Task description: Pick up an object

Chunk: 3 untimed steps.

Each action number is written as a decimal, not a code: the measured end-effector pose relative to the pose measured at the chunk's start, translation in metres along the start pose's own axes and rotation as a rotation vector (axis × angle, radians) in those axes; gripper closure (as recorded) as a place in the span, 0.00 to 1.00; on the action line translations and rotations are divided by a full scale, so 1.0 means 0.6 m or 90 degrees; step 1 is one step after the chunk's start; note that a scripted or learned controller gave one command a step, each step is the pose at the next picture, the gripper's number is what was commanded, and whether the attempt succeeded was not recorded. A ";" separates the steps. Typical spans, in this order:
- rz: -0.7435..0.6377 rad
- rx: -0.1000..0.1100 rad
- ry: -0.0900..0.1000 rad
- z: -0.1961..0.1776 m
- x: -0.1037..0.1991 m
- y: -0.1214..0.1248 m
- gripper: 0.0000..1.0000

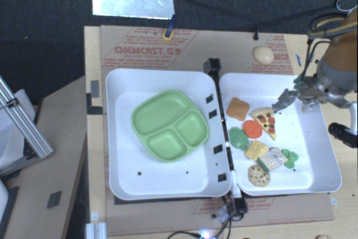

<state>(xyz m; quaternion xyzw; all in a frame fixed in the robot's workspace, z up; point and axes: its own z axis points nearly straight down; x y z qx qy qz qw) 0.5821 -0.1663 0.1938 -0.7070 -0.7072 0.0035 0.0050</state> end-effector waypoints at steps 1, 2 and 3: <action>-0.002 -0.008 -0.002 -0.014 0.001 0.005 0.00; -0.003 -0.007 -0.001 0.061 0.013 0.012 0.00; -0.001 -0.008 -0.001 0.133 0.022 0.005 0.00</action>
